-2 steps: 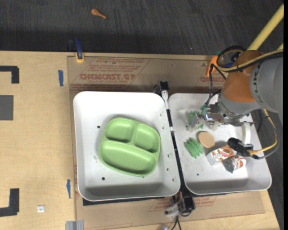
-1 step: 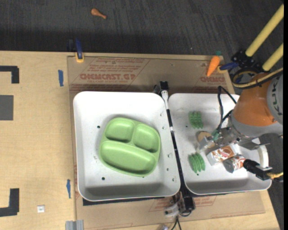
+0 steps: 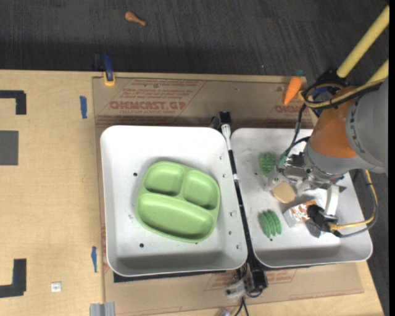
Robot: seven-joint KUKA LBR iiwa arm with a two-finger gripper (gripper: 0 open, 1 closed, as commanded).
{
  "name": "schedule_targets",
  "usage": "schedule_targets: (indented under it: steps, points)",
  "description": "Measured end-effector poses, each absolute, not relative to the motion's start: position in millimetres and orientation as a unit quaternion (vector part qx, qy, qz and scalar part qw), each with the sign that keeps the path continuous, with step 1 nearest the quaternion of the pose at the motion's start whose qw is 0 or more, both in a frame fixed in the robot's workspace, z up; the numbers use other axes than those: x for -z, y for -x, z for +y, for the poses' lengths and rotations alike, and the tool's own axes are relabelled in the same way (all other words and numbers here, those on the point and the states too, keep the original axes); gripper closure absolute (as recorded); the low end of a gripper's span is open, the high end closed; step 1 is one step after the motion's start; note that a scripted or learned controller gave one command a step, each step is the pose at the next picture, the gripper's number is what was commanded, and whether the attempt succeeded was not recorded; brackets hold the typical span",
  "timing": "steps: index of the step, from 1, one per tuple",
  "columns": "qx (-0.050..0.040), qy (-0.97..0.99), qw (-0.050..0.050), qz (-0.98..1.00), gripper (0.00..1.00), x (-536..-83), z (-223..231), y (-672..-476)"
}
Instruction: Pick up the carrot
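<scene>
The carrot (image 3: 292, 90), orange with a green top, lies on the cardboard bench behind the right bin's (image 3: 352, 250) far edge, outside the bin. My gripper (image 3: 307, 196) hangs low inside the right bin, well in front of the carrot and apart from it. Just beside the gripper are a tan block (image 3: 283, 192) and a small white and orange piece (image 3: 299, 213). The grey arm with its orange band (image 3: 333, 137) hides part of the bin's right half.
Two green leafy toys (image 3: 267, 163) (image 3: 270, 223) lie in the right bin. A green divided plate (image 3: 178, 200) sits in the left bin (image 3: 117, 203). A small orange object (image 3: 134, 18) lies on the dark floor beyond the bench. Cables (image 3: 321, 92) loop near the carrot.
</scene>
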State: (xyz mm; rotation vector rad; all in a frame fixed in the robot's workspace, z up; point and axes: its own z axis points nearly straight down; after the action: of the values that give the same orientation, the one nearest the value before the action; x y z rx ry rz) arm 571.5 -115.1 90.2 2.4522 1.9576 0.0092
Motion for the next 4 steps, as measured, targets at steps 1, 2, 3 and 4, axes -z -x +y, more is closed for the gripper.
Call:
schedule_targets:
  steps: [1,2,3,4]
  points:
    - [-0.0064,-0.853,-0.002,0.522,0.0,-89,-195,-535.3]
    - [-0.0058,-0.871,0.005,0.492,0.0,-90,-104,-483.8]
    - [-0.0086,-0.87,0.007,0.492,1.0,-101,-103,-486.3]
    - [0.0001,-0.87,-0.001,0.493,1.0,-184,-44,-479.4]
